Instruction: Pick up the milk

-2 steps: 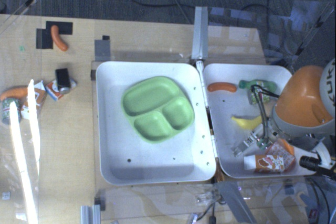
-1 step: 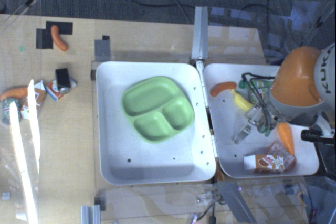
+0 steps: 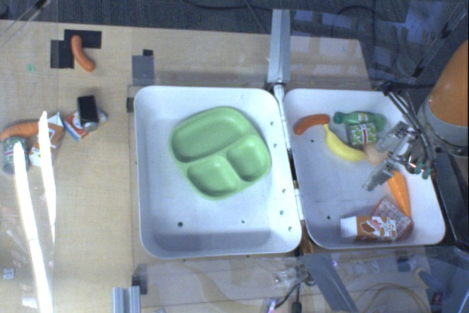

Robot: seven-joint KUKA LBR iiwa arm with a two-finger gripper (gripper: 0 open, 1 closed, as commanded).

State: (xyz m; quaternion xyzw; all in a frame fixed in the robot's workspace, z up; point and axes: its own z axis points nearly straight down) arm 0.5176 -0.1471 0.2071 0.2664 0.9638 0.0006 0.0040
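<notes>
The milk (image 3: pixel 379 224) is a small brown and red carton with a white top, lying on its side at the near edge of the right bin (image 3: pixel 322 212). My gripper (image 3: pixel 388 157) hovers in the right bin's right half, a little beyond the carton and not touching it. Its fingers (image 3: pixel 379 179) stand apart, open, with nothing of the milk between them. An orange carrot (image 3: pixel 399 192) lies just right of the near fingertip, between the gripper and the carton.
A yellow banana (image 3: pixel 341 146), a green bottle (image 3: pixel 359 127) and a red sausage (image 3: pixel 311 122) lie at the far side of the right bin. A green divided plate (image 3: pixel 220 152) sits in the left bin (image 3: pixel 157 223). Small items lie on the bench at left.
</notes>
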